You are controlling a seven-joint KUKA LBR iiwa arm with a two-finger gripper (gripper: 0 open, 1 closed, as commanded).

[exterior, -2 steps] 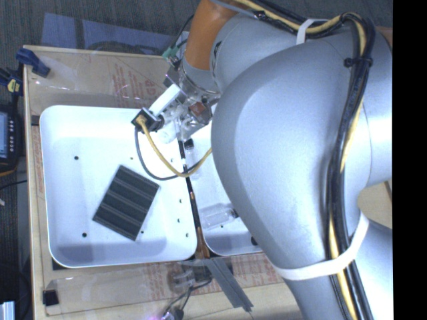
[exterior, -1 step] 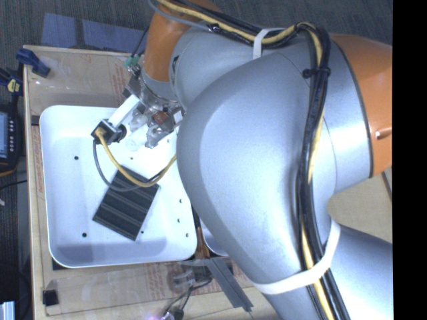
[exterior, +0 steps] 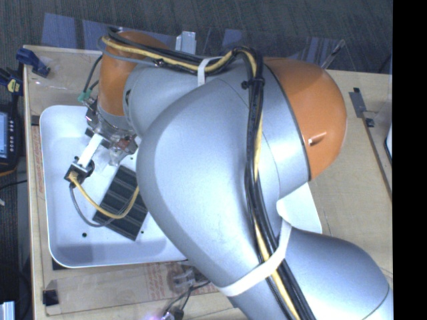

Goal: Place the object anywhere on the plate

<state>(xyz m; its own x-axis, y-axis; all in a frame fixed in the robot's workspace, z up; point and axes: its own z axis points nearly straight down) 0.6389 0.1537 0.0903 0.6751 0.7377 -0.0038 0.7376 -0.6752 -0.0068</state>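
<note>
The big grey robot arm (exterior: 227,192) with its orange band fills the middle and right of the camera view, reaching left over the bench. Beneath the gripper lies the shallow white plastic bin (exterior: 57,179) on the pale wooden bench (exterior: 360,112). The two-finger gripper (exterior: 110,149) hangs below the orange wrist, pointing down toward the bin floor; whether it is clenched or released cannot be told. Just below and right of the gripper, a dark ribbed rectangular object (exterior: 123,202) lies flat on the bin floor, partly under the arm. A yellow-and-black cable (exterior: 83,192) loops left of it, below the gripper.
</note>
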